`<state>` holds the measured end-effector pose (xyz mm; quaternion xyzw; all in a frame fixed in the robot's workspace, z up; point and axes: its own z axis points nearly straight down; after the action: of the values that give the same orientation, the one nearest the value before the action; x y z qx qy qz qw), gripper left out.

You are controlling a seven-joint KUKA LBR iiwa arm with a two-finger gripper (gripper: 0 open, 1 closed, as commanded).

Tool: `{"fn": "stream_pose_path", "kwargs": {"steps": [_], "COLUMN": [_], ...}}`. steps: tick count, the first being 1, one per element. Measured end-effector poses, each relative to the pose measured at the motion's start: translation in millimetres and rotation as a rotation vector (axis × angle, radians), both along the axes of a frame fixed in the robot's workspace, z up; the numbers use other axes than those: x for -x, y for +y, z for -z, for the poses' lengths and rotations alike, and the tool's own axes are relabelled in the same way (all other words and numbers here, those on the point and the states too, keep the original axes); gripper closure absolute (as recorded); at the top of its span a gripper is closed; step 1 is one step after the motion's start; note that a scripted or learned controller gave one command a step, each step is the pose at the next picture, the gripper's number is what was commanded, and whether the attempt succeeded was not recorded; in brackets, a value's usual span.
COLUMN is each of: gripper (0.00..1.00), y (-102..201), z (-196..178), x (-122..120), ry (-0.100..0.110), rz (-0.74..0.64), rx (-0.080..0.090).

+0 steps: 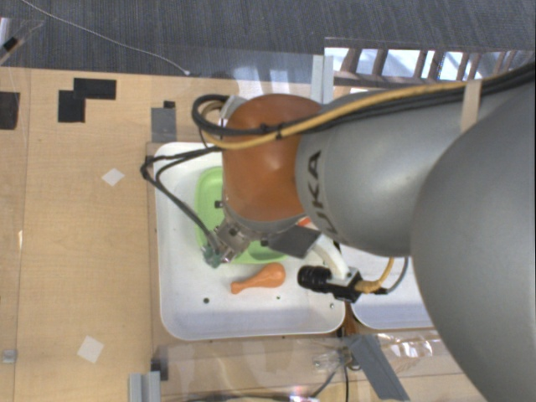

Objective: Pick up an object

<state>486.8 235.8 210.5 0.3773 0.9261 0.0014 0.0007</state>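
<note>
In the left bin (pixel 180 308), the arm (pixel 352 182) hides the green object (pixel 208 195); orange object (pixel 260 280) nearby.

Down in the left white bin (pixel 180 308), an orange pear-shaped object (pixel 260 280) lies flat on its side on the floor, fat rounded end toward the right, narrow neck tapering off to the left. Just above it sits a light green object (pixel 209 198), broad and smooth; only its left part and a strip along its lower edge show, the rest hidden under the arm. The orange piece sits near the green one's lower edge; whether the two touch cannot be told.
</note>
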Motion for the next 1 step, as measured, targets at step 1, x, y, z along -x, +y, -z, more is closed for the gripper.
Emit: {"fn": "stream_pose_path", "kwargs": {"steps": [1], "gripper": [1.00], "y": [-44.8], "z": [3.3], "x": [-1.7], "ry": [-0.005], "rz": [-0.708], "rx": [0.002]}}
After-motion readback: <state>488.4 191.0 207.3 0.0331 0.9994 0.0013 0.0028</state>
